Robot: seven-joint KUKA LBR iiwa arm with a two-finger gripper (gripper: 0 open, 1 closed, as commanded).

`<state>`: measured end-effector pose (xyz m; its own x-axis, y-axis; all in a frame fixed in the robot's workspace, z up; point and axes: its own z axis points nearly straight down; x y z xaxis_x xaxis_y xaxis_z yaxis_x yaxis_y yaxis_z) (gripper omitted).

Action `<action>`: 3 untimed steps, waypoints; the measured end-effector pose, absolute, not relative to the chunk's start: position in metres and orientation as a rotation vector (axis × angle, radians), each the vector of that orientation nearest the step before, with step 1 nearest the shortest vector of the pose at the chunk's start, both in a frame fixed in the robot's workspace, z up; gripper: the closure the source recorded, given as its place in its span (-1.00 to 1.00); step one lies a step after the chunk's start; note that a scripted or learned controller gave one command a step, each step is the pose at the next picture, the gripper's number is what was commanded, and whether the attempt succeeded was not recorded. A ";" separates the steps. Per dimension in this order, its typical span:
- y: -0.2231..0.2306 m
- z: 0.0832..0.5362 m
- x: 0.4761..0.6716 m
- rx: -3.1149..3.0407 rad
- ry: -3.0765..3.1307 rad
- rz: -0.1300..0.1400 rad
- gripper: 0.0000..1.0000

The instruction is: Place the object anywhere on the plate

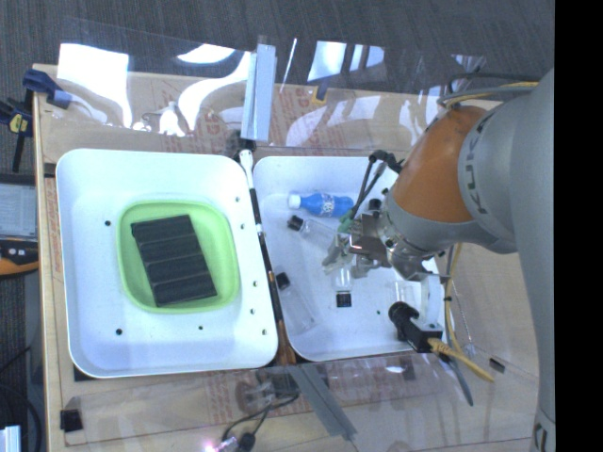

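Two shallow white bins sit side by side on the bench. The left bin holds a green plate, and a dark ribbed rectangular block lies flat on the plate, roughly centred and turned slightly off square. The right bin holds a small plastic bottle with a blue label and white cap, lying on its side near the far wall. Several small dark pieces are scattered on the floor of the right bin. The grey and orange arm reaches in from the right, placing the gripper low over the middle of the right bin, just beside the bottle. Whether the gripper is apart or together cannot be determined from this view.
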<state>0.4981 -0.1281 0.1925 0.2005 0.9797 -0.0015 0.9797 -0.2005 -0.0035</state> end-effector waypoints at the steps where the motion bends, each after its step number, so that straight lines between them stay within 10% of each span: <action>1: -0.057 0.191 0.514 -2.182 -2.254 0.004 1.00; 2: -0.057 0.191 0.514 -2.182 -2.254 0.004 -1.00; 3: -0.090 0.191 0.531 -2.131 -2.306 0.003 -1.00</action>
